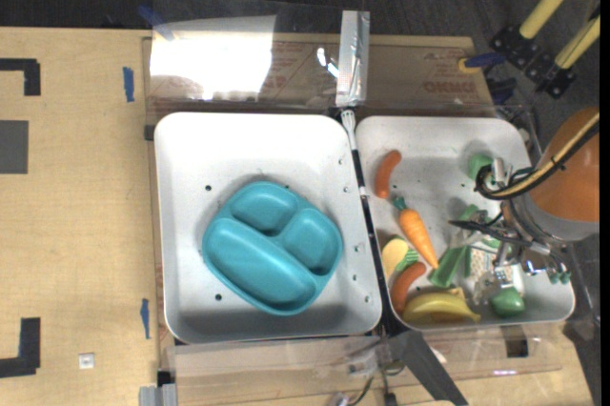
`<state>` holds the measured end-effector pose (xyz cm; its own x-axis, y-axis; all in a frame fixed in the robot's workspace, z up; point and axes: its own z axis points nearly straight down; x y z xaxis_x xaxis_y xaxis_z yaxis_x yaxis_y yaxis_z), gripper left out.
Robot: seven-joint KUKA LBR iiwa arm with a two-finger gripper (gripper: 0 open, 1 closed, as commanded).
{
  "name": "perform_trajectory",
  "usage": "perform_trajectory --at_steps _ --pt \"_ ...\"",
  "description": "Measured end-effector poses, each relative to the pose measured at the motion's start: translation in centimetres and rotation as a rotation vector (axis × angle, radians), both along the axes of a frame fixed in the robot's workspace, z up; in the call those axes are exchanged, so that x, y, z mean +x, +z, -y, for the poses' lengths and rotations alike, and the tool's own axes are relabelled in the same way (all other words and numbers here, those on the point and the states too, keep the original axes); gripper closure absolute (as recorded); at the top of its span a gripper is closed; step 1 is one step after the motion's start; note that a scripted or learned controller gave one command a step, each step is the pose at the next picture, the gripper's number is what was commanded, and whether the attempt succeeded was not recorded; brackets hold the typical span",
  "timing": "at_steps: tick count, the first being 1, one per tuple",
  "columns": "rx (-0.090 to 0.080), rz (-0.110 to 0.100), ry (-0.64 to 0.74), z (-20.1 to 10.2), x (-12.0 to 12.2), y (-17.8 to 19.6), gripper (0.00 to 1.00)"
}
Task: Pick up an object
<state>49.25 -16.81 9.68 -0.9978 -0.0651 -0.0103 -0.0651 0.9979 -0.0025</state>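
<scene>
A dark carpeted floor surrounds a pale wooden bench, marked with black tape corners, that bears two shallow white bins side by side. The left white bin holds a teal plastic divided plate with three compartments, lying at a slant near the bin's middle. The right white bin holds a heap of toy food, mostly crowded toward its near edge.

In that heap, an orange plastic carrot with a green top lies diagonally near the bin's left wall, with a small red-orange sausage-shaped piece further back and apart from it. At the near edge lie a yellow plastic banana, a red-orange curved piece touching it, and a yellow corn-like piece just beside the carrot's tip. Green pieces lie tangled around the gripper.

The gripper hangs low over the right side of the heap, amid the green pieces; cables and clutter hide its tip, and I cannot tell whether it holds anything.

These toys are likely light, hollow, stiff and rather slippery. The carrot looks the easiest pick: it lies fairly clear of its neighbours, and closing across its thicker upper body, not its tapering tip, should keep it from squirting out.
</scene>
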Motion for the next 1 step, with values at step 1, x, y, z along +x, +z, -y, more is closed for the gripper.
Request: perform_trajectory --at_steps 1 --pt "-0.003 0.005 0.108 -3.83 3.83 -0.7 0.0"
